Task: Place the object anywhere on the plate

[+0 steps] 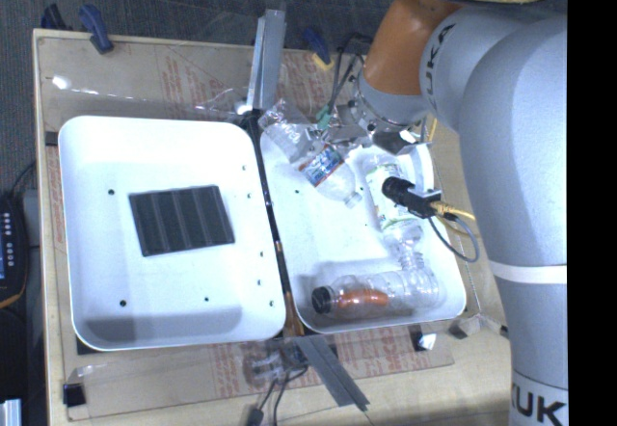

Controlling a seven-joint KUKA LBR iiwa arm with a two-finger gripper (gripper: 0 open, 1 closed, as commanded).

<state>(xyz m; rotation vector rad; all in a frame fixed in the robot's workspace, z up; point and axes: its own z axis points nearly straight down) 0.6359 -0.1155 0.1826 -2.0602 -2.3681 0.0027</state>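
A dark grey ribbed plate (181, 220) lies flat in the middle of the left bin (92, 149). Several clear plastic bottles lie in the right bin (301, 255). One small bottle with a blue and red label (328, 169) rests near the bin's far end, directly under my gripper (335, 133). The gripper hangs low over that far end, below the orange wrist band, and its tip is lost among cables and clear plastic. A larger clear bottle with a dark cap and orange contents (371, 297) lies along the near wall.
A crumpled clear bottle (407, 246) lies by the right bin's right wall, and another (280, 128) at its far left corner. A black cable plug (405, 191) juts over that bin. The grey arm covers the right side. A metal bar (266, 58) stands behind the bins.
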